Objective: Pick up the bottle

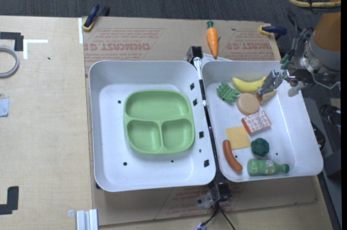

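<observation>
Nearest us, the bottle (267,167) lies on its side in the right bin (303,131), just beside the broccoli (260,146) and near the sausage (232,155). We see the gripper (269,85) well apart from the bottle, beside the banana (248,83); we cannot tell how its jaws stand.

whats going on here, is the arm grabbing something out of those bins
Not yet. The gripper hangs over the far side of the right bin, close to the banana and a round tan piece, with nothing seen between its fingers. The green bottle it is meant to pick up lies on its side at the near edge of that bin, beside the broccoli and a sausage. The left bin holds a green divided plate.
</observation>
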Action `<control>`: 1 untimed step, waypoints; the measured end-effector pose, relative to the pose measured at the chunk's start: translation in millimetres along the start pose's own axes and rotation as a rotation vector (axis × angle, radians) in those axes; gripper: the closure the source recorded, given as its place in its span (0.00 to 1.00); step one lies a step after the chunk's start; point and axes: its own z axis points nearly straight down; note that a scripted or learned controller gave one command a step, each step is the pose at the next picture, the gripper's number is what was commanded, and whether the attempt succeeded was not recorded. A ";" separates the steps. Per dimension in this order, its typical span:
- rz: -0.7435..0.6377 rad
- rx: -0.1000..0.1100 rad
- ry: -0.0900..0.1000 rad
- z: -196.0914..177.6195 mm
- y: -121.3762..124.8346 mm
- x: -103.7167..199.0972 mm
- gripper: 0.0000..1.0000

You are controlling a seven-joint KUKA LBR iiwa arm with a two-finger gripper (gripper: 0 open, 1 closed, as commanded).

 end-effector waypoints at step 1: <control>0.000 -0.001 -0.001 -9.4 0.4 -0.3 1.00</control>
